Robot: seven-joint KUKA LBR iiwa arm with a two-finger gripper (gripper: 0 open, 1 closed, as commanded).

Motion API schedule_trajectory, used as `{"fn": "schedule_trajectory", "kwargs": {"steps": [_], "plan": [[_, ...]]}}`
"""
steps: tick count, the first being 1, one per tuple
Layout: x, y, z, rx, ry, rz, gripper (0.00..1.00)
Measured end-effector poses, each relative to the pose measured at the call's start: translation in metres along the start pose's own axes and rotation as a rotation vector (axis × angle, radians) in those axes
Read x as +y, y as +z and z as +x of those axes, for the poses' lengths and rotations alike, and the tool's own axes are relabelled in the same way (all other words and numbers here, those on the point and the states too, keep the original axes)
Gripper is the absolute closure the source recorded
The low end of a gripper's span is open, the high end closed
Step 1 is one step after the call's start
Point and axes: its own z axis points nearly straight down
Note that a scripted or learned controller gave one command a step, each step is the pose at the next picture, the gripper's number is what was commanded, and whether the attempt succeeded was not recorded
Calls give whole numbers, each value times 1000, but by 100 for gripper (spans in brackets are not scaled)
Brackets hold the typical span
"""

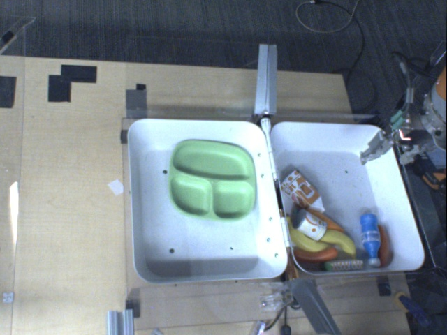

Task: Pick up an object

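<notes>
- Lower edge of frame, nearest the camera: the near wall of the left bin (202,276), one of two white bins I count side by side; the right bin (349,160) sits touching it along a central divider.
- Left bin, centre-left of frame: one green divided tray (212,179), three compartments, lying flat and alone.
- Right bin, lower centre-right: the candidate objects, piled against the near-left corner. I count one brown-and-white carton (300,188), one small dark-and-white bottle (307,223) lying over one yellow banana (328,240), one reddish sausage-shaped piece (318,254) beneath it, and one blue bottle (370,236) just beside the pile, toward the right wall. Smaller items under the pile are too cramped for me to tell apart.
- Upper right of frame: the gripper (370,152) hangs over the right bin's far-right corner, well apart from the pile; its fingers read as pressed close together, pinching nothing.
- Step in hand, as I judge it: approach, no grasp yet made.
- Next move, in my estimate: spread the fingers, travel toward the lower centre of the frame, descend on one object; the blue bottle looks least crowded.
</notes>
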Motion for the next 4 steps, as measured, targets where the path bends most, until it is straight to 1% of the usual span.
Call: {"fn": "schedule_trajectory", "kwargs": {"steps": [1,2,3,4], "plan": [[-20,88,-44,1,-4,2,0],[-62,189,-44,2,117,-2,0],[-60,178,-44,1,114,-6,100],[-66,57,2,0,1,-2,100]]}}
